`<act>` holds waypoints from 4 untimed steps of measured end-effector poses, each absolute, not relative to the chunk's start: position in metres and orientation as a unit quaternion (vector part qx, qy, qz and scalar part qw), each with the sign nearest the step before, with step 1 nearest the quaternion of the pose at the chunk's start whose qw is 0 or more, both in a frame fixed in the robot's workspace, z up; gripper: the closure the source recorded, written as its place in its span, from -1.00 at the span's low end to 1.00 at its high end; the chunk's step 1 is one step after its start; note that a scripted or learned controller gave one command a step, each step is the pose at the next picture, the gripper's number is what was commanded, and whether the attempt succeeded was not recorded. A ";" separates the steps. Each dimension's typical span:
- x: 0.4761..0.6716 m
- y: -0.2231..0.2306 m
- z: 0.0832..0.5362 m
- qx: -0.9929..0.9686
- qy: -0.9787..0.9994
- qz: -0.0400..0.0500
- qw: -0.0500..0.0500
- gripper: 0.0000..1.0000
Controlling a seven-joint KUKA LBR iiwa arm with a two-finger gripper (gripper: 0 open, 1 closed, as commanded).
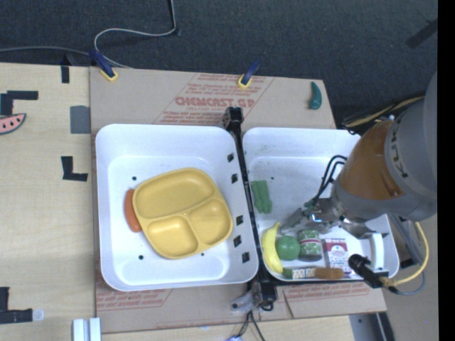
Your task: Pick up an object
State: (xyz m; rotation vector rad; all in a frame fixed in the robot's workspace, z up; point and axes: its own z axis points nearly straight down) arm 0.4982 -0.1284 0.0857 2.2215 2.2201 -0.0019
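In the left bin (114,148), a yellow divided plate (183,212) lies tilted, with an orange piece (131,212) tucked at its left edge. In the right bin (284,144), a green block (261,196) lies near the divider. Lower down sit a banana (269,249), green apple (287,247), small can (309,244) and red-labelled box (335,250). The claw (313,215) hovers just above the can; whether it is parted or closed I cannot tell.

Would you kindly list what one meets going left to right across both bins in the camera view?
Orange object → yellow divided tray → green block → yellow banana → green ball → small can → red-and-white box.
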 end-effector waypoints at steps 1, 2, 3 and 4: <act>0.499 -0.129 0.096 0.708 0.707 0.000 0.002 1.00; 0.499 -0.129 0.096 0.708 0.707 0.000 0.002 -1.00; 0.541 -0.130 0.086 0.707 0.707 0.000 0.001 -1.00; 0.490 -0.185 0.086 0.708 0.707 0.000 0.003 -1.00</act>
